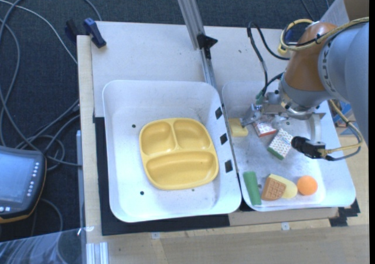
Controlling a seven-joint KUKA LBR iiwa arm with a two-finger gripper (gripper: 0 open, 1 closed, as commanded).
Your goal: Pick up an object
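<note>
Camera view, looking down at a slant on a pale bench top (pixel 152 51) bearing two shallow white plastic bins side by side. Left bin (pixel 117 139) holding a yellow plastic divided plate (pixel 177 153) with three compartments, lying flat near the middle. Right bin (pixel 343 189) holding several small toy items: pale yellow block (pixel 238 128) at the left wall, small red-and-white box (pixel 265 129) just right of it, green-and-white checked packet (pixel 280 144) tilted near the middle, green cylinder (pixel 251 187) lying along the near left corner, waffle-patterned tan biscuit (pixel 272 188) touching a yellow wedge (pixel 289 188) beside it, orange ball (pixel 307 185) just right of the wedge near the front rim. Grey arm with orange band (pixel 304 63) reaching in from the right, wrist over the far part of the right bin. Two-finger gripper (pixel 261 117) down low just above the red-and-white box and near the pale yellow block; cannot tell whether open or closed, nothing seen clearly held. Black cable plug (pixel 307 146) hanging off the wrist over the bin, right of the checked packet. Silver aluminium post (pixel 187 4) rising at a slant from between the bins. Blue clamp (pixel 94 31) at the bench's far left corner. Tablet-like pendant with grey screen (pixel 17 180) on the dark floor at far left, with loose cables around it.
</note>
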